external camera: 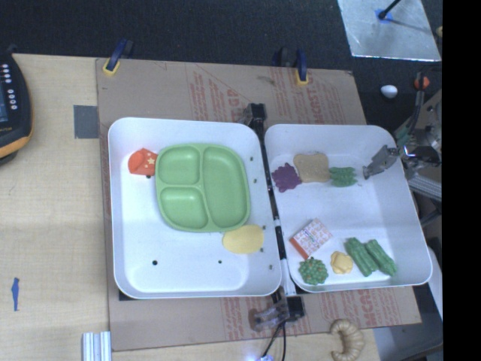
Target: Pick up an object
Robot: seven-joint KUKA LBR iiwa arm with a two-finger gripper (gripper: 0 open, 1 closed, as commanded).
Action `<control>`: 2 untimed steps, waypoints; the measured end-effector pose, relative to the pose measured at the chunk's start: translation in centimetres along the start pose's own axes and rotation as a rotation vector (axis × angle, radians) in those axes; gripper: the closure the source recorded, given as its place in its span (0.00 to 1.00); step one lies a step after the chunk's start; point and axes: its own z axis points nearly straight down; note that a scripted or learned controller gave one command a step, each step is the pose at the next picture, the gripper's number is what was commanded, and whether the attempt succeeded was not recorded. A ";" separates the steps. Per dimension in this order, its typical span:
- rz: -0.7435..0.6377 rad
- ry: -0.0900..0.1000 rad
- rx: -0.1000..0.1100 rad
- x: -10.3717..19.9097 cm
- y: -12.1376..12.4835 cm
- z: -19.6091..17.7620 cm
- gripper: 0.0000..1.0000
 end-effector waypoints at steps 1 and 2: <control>-0.009 0.003 0.005 7.3 5.1 7.4 0.00; -0.004 -0.002 -0.002 5.7 9.1 13.1 0.00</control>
